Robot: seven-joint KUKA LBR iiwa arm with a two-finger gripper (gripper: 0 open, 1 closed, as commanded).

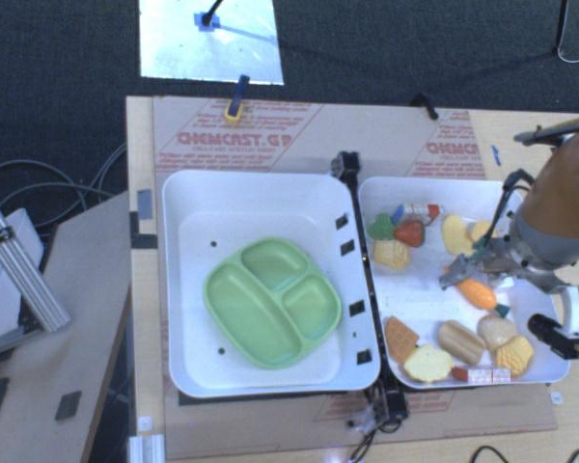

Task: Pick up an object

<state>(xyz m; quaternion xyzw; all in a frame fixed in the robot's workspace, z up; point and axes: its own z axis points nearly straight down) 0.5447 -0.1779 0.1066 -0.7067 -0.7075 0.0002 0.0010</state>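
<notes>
The right bin holds several toy foods. Among them are an orange carrot-like piece, a yellow lemon, a red tomato, a tan roll and a yellow waffle-like piece. My gripper comes in from the right, low over the bin's middle right. Its tip is just above and left of the orange piece, touching or nearly touching it. The grey wrist hides part of what lies beneath it.
The left bin holds a green divided plate. A black divider with clips runs between the bins. More food lies along the right bin's front: a cracker and a yellow slice.
</notes>
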